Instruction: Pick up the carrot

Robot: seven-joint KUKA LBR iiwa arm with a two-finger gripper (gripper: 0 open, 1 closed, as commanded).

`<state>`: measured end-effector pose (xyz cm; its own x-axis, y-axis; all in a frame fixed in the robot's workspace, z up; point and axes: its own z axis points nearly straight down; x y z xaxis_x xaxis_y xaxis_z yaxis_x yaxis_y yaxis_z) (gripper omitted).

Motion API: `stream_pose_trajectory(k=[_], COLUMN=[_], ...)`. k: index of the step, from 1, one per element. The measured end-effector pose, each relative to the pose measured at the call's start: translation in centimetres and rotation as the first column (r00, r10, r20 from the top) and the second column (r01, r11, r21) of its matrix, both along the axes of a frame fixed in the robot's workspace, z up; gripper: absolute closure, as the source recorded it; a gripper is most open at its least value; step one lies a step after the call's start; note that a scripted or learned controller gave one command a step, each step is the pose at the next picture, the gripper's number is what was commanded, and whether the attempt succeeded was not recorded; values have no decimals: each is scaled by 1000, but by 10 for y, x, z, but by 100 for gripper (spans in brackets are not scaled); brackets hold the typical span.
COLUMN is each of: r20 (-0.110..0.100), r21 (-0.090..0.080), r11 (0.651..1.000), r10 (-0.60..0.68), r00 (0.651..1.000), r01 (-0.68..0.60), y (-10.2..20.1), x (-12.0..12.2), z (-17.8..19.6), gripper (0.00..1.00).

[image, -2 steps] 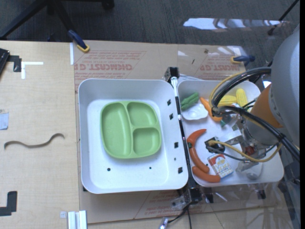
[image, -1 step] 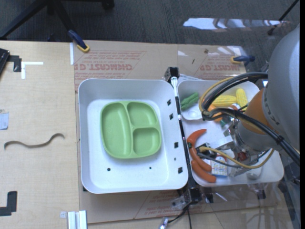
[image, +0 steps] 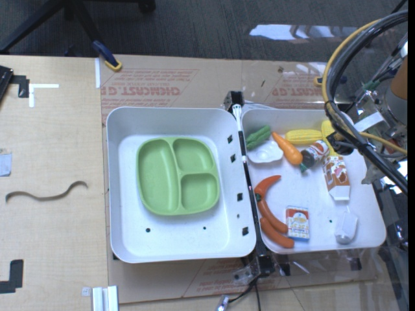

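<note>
Dark carpet fills the top of the frame, with the legs of an office chair (image: 78, 2) at the upper left. Below it lies a pale wooden bench (image: 48, 154) with a sheet of brown cardboard (image: 168, 83) under two shallow white bins set side by side.

At the centre sits the left bin (image: 123, 173), holding a light green divided plate (image: 178, 175) with three compartments. Right of it, the right bin (image: 363, 219) holds the clutter. Near the top of that bin lies the carrot (image: 288, 146), orange, slanting down toward the right. It lies just beside a small white dish (image: 264, 152), which has a green vegetable (image: 257, 137) at its upper left edge. A yellow corn cob (image: 303, 135) lies just above the carrot. Lower down are a red chili pepper (image: 266, 184), curved, and two sausages (image: 275, 229) near the bin's lower left. A small printed box (image: 297, 223) lies beside them, and a white packet (image: 337, 179) lies further right.

At the right edge of the frame, yellow and black cables (image: 350, 63) loop over the arm (image: 395, 109). I cannot tell how the jaws stand, as the tangle of cables hides that part. The carrot lies free in the bin, well apart from the arm.
</note>
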<state>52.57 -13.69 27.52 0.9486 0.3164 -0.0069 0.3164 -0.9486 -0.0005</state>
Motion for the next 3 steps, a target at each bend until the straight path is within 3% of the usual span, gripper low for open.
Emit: stream_pose_trajectory(k=[1, 2, 3], r20=[-1, -1, 2], r21=[2, 3, 2], r11=[994, 999, 996], r10=[-113, -52, 85], r00=[994, 999, 996], r01=[113, 52, -85], y=[17, 20, 41], x=[-13, -50, 47], z=[-134, -186, -185], gripper=[0, 0, 0])
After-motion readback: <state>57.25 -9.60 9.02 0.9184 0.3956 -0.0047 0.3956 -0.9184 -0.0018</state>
